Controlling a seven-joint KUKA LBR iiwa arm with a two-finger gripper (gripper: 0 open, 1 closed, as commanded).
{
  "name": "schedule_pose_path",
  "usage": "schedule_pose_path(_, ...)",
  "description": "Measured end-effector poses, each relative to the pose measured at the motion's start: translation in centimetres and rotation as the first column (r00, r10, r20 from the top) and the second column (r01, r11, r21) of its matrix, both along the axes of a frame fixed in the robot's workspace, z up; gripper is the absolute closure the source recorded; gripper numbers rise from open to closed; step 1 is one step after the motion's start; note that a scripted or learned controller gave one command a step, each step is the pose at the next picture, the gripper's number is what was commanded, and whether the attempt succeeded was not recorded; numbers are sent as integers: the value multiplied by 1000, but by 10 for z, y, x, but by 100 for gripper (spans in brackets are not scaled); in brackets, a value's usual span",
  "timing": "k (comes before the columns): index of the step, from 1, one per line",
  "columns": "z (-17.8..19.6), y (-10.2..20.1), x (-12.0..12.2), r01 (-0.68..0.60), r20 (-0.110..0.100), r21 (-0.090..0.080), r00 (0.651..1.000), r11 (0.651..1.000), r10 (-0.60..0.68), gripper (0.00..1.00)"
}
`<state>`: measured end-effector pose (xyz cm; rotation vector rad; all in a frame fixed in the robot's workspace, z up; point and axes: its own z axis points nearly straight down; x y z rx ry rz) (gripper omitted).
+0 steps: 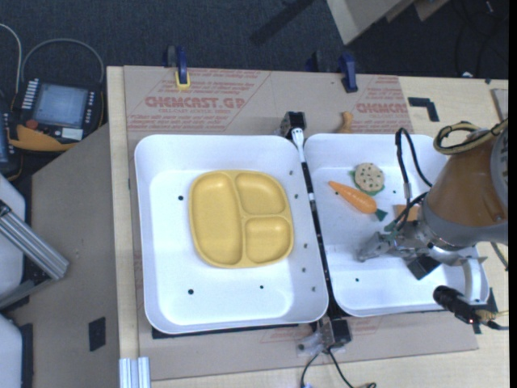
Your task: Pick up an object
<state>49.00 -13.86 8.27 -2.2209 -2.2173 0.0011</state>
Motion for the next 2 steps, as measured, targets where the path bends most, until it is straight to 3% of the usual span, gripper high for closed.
schedule_pose_path(1,12,0,1,0,4,-3,1000,1000,0,100)
schedule_pose_path(2,76,-2,4,-3,10,-4,1000,1000,3,100)
